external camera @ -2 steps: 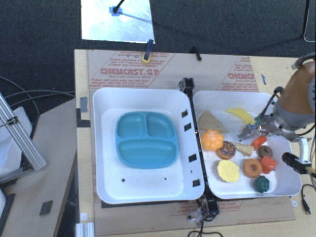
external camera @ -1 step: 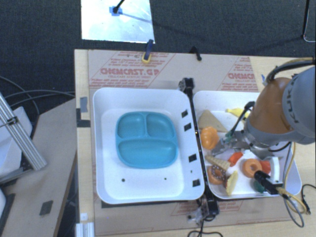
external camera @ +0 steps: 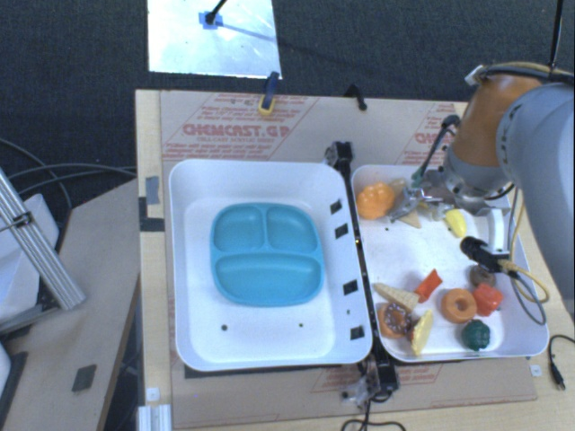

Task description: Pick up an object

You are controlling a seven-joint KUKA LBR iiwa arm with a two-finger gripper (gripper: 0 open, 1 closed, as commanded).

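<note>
The gripper (external camera: 409, 203) hung low in the right bin (external camera: 395, 268); its spread could not be told. An orange round object (external camera: 375, 200) lay just beside it, on its left.

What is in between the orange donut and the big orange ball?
In the camera view, a small red wedge lies between the donut and the orange ball, nearer the donut; the rest is bare white bin floor.

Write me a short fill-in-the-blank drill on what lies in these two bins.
1. The blue divided plate lies in the ____ bin as the camera sees it.
2. The hand hovers beside an ____ toy.
3. The dark green toy lies near the right bin's ____ corner.

Missing words: left; orange; front right
</note>
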